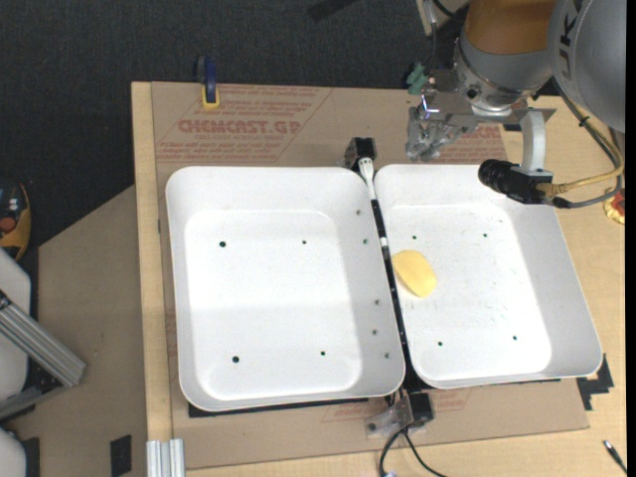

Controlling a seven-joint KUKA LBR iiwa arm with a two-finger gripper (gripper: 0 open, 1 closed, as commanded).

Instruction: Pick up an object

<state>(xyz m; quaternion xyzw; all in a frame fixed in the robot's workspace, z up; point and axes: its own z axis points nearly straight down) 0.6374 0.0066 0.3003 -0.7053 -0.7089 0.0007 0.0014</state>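
At the far left of the camera view, a blue and yellow clamp point(208, 80) grips the back edge of the brown cardboard-covered desk point(248, 127), near red printed lettering. Next comes the left shallow white plastic bin point(189, 296), its floor marked with four small dark dots. A thin black strip with a clip at each end point(379, 237) runs along the seam where the two bins meet. Just right of that seam lies the small rounded yellow object point(414, 272), resting on the floor of the right shallow white plastic bin point(556, 306), close to that bin's left wall and about midway along it. Farther back, above the right bin's rear edge, hangs the metallic pincer point(432, 137), well apart from the yellow object and holding nothing; whether its tips are spread or closed I cannot tell. Above it rises the grey arm with its orange band point(507, 13). A black cylindrical fitting point(509, 180) sits over the right bin's back rim.
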